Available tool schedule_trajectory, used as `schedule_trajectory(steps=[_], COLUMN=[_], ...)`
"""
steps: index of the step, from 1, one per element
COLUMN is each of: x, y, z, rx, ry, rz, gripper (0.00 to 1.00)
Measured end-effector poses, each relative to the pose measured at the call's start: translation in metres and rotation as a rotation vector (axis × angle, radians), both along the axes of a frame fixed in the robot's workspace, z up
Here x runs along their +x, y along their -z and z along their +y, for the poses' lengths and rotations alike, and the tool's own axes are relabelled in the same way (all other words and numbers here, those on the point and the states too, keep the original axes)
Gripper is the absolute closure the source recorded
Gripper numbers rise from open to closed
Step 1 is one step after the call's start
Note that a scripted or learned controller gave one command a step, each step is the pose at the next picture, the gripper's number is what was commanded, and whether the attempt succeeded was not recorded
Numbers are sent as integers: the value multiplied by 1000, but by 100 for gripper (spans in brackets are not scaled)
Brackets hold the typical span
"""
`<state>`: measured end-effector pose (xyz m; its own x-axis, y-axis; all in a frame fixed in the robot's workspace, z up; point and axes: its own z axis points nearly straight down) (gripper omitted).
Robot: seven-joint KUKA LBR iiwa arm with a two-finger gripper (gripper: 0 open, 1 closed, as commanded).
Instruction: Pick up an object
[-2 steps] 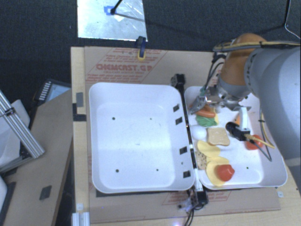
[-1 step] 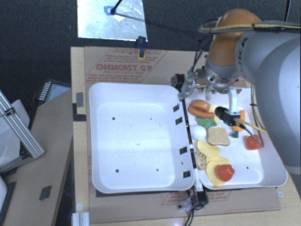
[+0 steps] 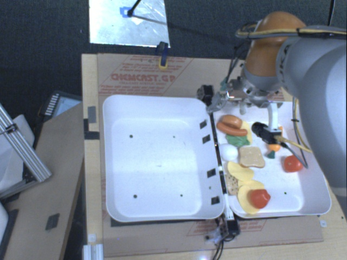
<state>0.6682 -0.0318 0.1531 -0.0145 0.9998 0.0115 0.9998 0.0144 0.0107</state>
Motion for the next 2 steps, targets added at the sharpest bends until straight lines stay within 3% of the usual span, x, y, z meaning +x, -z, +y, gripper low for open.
schedule_trajectory(steps=[1,2], x=[0,-7], y=[16,71], z=[166,214], rx=[-7,-10], ry=[0,6], rz=[6,12], gripper=[0,0])
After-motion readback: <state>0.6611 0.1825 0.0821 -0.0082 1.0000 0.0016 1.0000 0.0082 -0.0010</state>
